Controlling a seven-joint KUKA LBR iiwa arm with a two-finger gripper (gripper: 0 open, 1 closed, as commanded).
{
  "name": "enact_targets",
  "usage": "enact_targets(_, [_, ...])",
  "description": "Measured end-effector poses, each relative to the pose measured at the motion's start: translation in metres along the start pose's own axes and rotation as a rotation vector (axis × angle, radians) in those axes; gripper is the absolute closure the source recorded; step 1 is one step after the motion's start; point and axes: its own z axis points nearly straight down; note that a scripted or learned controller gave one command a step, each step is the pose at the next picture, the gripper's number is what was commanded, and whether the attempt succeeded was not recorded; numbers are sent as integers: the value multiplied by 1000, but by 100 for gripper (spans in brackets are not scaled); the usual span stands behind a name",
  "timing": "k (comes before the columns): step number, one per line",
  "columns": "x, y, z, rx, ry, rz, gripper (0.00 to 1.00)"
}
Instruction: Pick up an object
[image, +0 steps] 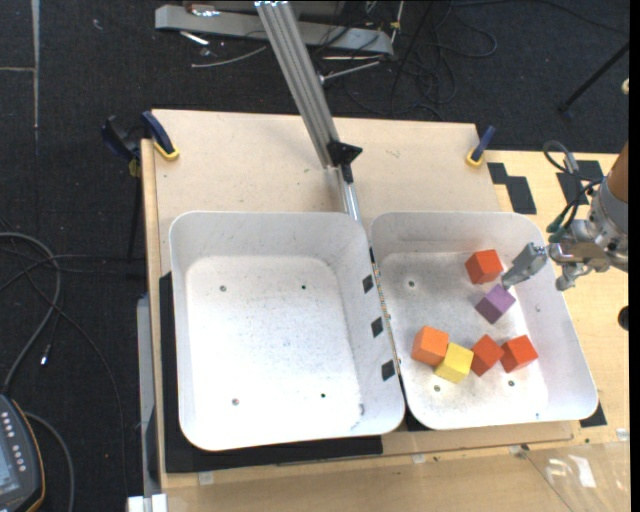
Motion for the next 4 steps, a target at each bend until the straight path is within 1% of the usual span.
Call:
enact_targets(1, [10,20,134,-1,0,0,0])
enact_targets(2, [3,68,158,-5,-3,-3,0])
enact_targets(3, [-31,66,157,-2,-1,1,0])
enact_targets(4, [-31,66,147,-3,-3,-4,100])
